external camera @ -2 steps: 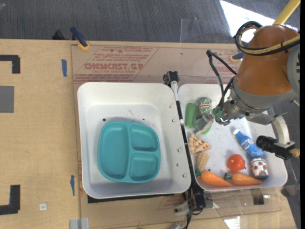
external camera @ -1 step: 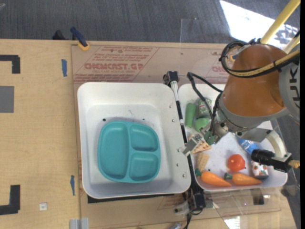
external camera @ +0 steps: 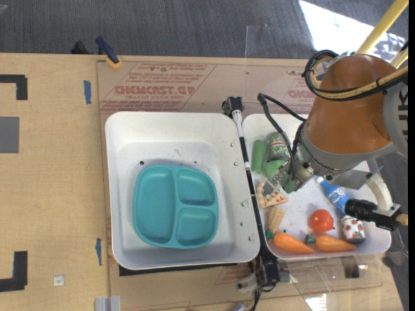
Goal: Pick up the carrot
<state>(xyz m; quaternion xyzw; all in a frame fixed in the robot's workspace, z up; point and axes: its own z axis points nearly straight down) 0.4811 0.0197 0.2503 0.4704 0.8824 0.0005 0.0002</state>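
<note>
Carrot (external camera: 293, 243) lay on the floor of the right bin (external camera: 379, 241), near its front rim, with a second orange carrot-like piece (external camera: 334, 243) just beside it to the right and a red tomato (external camera: 320, 221) behind the two. Nothing of the task looked done: the carrot sat untouched, well apart from the hand (external camera: 286, 177), which hung over the back-left part of that bin among a green cylinder (external camera: 259, 155) and a cracker-like piece (external camera: 272, 198). Whether the hand was apart or together could not be told, since the orange-banded arm (external camera: 350, 105) hid most of it. Left to do, by my reckoning: travel toward the front rim, descend, close on the carrot and lift.

The left bin (external camera: 123, 173) held a teal divided plate (external camera: 175, 205). Both bins stood on a cardboard sheet (external camera: 162, 83) over the pale wooden bench (external camera: 48, 173), which bore blue tape marks; dark grey carpet (external camera: 162, 11) lay beyond.
</note>
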